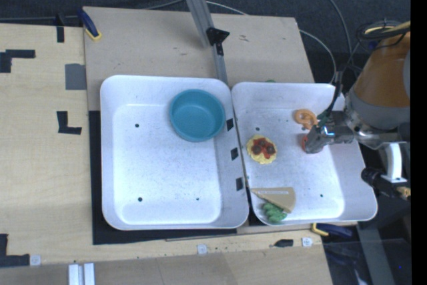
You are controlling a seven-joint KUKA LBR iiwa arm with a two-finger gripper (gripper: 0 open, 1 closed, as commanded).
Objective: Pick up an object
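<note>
My gripper (pixel 313 141) reaches in from the right and hangs low over the right bin (pixel 333 200), its tip close to the bin floor. An orange pretzel-shaped piece (pixel 305 117) lies just above it, and a small red thing shows at the tip. A round yellow piece with red topping (pixel 262 149) lies to the gripper's left. A tan wedge (pixel 277 197) and a green piece (pixel 271 212) rest at the bin's front left. A blue bowl (pixel 197 115) stands in the left bin (pixel 160 203), at its far right.
A grey metal pole (pixel 200 7) slants down from the top to the seam between the bins. Cables loop over the bench behind the right bin. The arm's grey and orange body (pixel 383 90) overhangs the right bin's right edge.
</note>
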